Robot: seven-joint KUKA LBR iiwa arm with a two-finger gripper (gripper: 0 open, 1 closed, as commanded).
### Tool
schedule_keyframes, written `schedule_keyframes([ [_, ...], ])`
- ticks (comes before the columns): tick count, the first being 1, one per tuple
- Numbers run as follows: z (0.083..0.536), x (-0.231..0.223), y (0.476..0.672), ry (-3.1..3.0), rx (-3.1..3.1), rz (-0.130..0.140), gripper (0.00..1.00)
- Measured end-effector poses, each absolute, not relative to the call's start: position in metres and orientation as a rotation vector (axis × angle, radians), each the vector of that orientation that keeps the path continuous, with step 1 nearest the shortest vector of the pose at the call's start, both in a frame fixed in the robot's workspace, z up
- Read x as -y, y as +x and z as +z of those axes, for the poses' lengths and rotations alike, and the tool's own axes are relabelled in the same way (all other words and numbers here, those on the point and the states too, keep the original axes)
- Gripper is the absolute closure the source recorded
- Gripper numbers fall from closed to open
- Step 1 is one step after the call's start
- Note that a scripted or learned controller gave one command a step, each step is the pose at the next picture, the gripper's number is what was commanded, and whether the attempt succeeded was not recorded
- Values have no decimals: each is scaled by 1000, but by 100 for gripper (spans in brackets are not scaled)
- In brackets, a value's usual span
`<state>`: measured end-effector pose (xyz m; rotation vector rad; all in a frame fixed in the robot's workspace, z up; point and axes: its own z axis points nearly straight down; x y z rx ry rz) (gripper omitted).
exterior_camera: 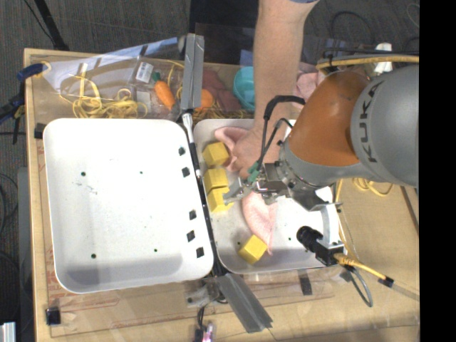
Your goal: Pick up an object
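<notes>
Right bin (285, 262) (yellow blocks (216, 180) inside): gripper (246, 184) low, perhaps empty; opening unclear.

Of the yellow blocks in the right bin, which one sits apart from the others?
The yellow block near the right bin's front edge, just below the pink object. The other three are stacked in a column along the bin's left wall.

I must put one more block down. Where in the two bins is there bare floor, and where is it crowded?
The shallow white left bin is bare floor from wall to wall. The white right bin is crowded: yellow foam blocks along its left wall, a pink soft piece, a person's hand and the gripper.
</notes>
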<state>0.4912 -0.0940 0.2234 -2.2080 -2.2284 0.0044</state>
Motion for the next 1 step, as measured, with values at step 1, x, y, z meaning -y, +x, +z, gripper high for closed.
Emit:
schedule_keyframes([
  [1,100,126,536,-2116,2319,2,0],
])
